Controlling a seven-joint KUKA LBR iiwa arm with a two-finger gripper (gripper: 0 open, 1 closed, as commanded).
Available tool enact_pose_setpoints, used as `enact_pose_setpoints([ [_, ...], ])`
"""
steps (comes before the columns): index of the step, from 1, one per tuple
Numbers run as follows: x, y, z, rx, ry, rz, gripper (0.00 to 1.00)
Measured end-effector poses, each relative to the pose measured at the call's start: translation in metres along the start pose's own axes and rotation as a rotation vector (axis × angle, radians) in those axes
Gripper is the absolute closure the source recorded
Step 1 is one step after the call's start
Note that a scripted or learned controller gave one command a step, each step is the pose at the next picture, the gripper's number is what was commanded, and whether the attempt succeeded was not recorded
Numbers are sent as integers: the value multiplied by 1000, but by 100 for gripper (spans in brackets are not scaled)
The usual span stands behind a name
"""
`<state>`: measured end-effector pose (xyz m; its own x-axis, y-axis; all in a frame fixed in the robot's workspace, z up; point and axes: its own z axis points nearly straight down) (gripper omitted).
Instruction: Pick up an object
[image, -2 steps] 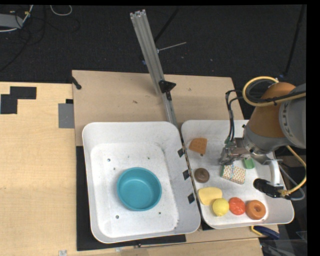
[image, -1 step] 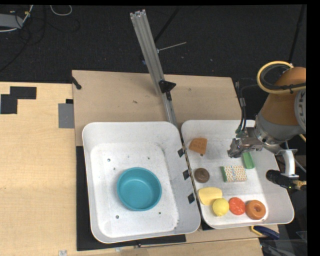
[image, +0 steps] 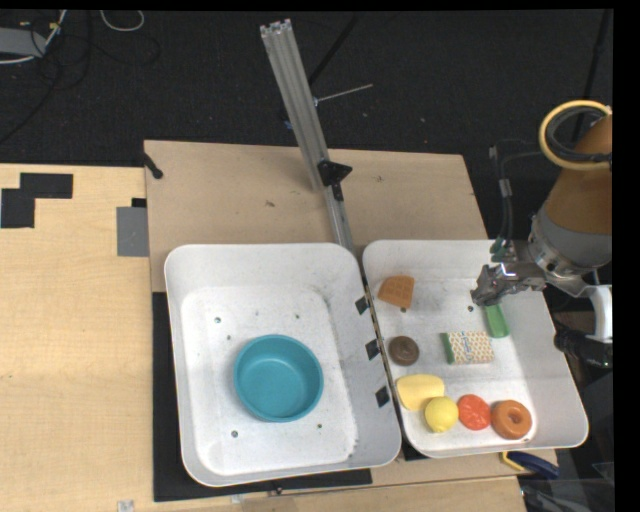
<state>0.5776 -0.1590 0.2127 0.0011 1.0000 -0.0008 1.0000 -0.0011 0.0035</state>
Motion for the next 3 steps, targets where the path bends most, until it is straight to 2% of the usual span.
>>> enact_pose_setpoints([
  [1, 0, 0, 9, 4, 1, -1, 100],
  [3, 108, -12, 15, 4, 2, -5, 100],
])
